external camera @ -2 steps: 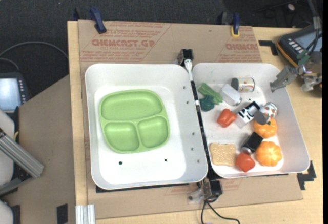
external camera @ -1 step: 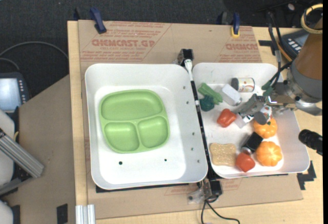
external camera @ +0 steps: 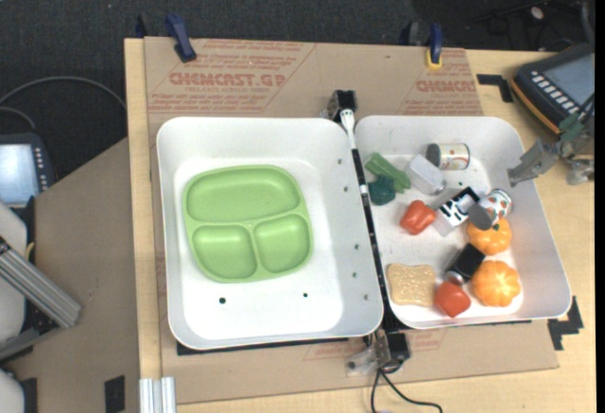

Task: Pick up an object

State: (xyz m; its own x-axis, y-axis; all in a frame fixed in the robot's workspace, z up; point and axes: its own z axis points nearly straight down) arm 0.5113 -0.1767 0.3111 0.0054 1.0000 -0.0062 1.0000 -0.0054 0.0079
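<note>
Camera view: pincer (external camera: 526, 167) seen at right rim of right bin (external camera: 541, 213), above desk (external camera: 284, 71); whether parted or closed cannot be told. Nothing seen held.

Right bin as landmark: candidate objects clustered inside it. Red pepper (external camera: 417, 217) at bin centre, fairly apart from neighbours, judged easiest target. Bread slice (external camera: 411, 283) at near-left corner, flat, judged harder. Orange pumpkin (external camera: 496, 283) at near-right corner, crowded by red tomato (external camera: 453, 298).

Green tray (external camera: 248, 222) left of right bin, in other bin; no concern.

Advice: descent to be centred over pepper, straight down.
</note>
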